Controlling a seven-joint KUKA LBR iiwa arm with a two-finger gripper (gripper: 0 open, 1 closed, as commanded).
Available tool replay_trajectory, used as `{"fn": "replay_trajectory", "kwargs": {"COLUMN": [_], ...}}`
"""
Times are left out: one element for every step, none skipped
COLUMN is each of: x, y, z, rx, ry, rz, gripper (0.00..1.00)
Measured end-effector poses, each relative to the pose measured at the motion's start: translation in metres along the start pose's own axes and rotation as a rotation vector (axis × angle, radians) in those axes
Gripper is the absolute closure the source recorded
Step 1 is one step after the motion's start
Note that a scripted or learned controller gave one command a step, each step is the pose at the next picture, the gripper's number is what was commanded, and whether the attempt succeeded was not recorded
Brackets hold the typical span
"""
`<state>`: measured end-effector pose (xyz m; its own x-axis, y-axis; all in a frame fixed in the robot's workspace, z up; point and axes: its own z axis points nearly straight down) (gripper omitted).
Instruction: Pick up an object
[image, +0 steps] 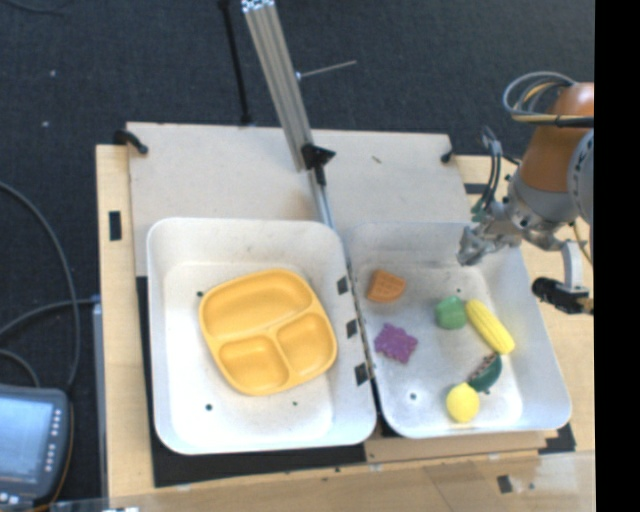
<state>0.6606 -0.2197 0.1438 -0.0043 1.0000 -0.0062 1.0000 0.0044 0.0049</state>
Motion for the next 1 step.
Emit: {"fn": "replay_trajectory", "kwargs": {"x": [0.0006], "y": [0.0037], "z": [-0.0654], "rx": [-0.004], "ry": [0.004], "rz": [0.002], "gripper": [1.0]}}
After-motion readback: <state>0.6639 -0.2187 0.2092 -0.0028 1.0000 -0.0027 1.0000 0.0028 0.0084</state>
